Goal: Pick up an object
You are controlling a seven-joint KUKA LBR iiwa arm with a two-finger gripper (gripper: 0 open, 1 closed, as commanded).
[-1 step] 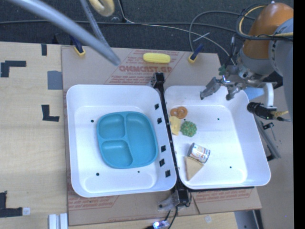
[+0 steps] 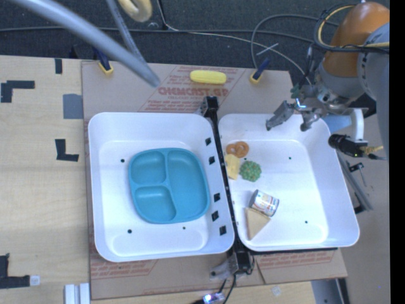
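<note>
In the right bin [image 2: 316,189] several small objects lie near its left wall: a brown pretzel [image 2: 238,149], a yellow piece [image 2: 233,166], a green broccoli floret [image 2: 250,170], a small silver can [image 2: 263,202] on its side, and a tan wedge [image 2: 254,223]. My gripper [image 2: 293,120] hangs over the far right corner of this bin, well apart from the objects. Its two fingers are spread, with nothing between them.
The left bin [image 2: 114,233] holds a blue divided plate [image 2: 168,185]. A yellow banana-shaped object [image 2: 207,76] lies on the cardboard behind the bins. Grey poles [image 2: 95,30] cross the upper left. Cables run behind the right bin.
</note>
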